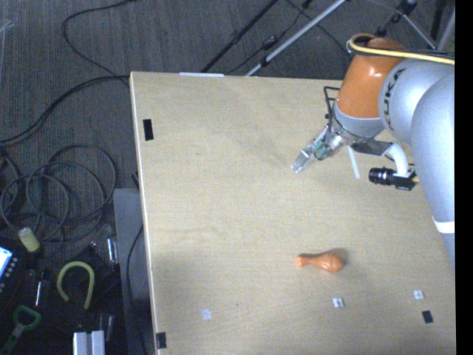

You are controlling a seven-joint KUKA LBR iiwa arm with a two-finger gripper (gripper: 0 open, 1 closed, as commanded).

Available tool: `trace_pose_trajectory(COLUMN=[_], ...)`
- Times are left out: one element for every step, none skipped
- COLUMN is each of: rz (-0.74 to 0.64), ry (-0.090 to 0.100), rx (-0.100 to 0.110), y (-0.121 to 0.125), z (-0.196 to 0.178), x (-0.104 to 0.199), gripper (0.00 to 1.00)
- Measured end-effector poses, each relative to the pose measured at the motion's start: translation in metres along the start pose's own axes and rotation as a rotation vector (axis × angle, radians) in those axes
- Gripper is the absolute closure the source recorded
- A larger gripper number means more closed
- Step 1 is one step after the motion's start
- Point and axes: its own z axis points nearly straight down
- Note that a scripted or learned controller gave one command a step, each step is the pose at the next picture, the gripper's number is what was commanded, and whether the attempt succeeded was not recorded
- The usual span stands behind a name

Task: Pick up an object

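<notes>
Approach step, I'd guess — the gripper (301,163) hung well above-left of the orange pear-shaped toy (323,261) on the bench (222,198). Jaw state — couldn't tell. Next it needed dropping over the toy.

Dim, soft focus (grainy, faint shadows)

A grey robot arm with an orange band reaches in from the right, its gripper (303,161) hovering over a bare tan surface (222,198). An orange pear-shaped object (322,261) lies well apart, nearer the camera.
</notes>
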Motion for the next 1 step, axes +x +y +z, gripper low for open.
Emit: trace_pose_trajectory(rz=[0.092], ry=[0.000], rx=[0.001], y=[0.0228], z=[-0.0953], x=[0.0333], gripper=[1.00])
